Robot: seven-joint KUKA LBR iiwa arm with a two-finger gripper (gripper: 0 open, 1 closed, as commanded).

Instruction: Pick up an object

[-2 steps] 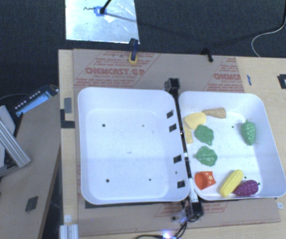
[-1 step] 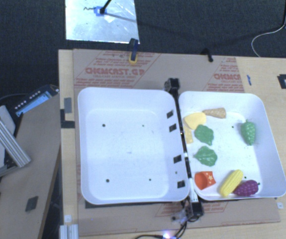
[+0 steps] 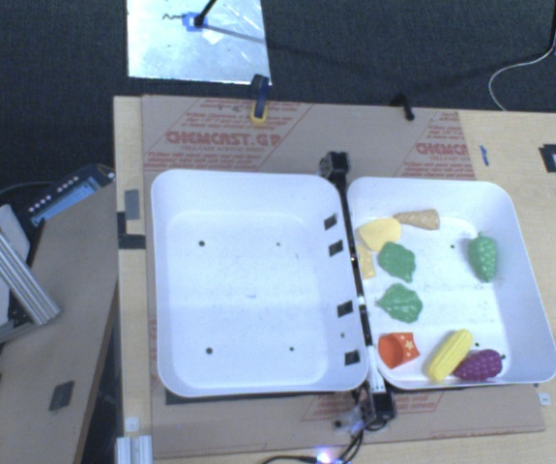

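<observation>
While the desk (image 3: 510,138) sits under a steep downward slant, the left bin (image 3: 248,283) shows bare white floor with a few dark dots. Black clips (image 3: 340,278) line the seam at its 3 o'clock edge. Right bin (image 3: 524,259) carries all the toy food. Yellow piece (image 3: 378,232) at 10 o'clock, touching a tan cone (image 3: 418,218) toward 12. Two green leafy pieces near centre-left: upper (image 3: 395,260), lower (image 3: 400,303), just apart. Red-orange piece (image 3: 397,348) at 7 o'clock. Yellow corn (image 3: 449,355) at 6, tilted, touching purple grapes (image 3: 479,363) at 5. Green grapes (image 3: 483,257) at 3 o'clock, well apart from the rest. Jaws: state cannot be told.
</observation>
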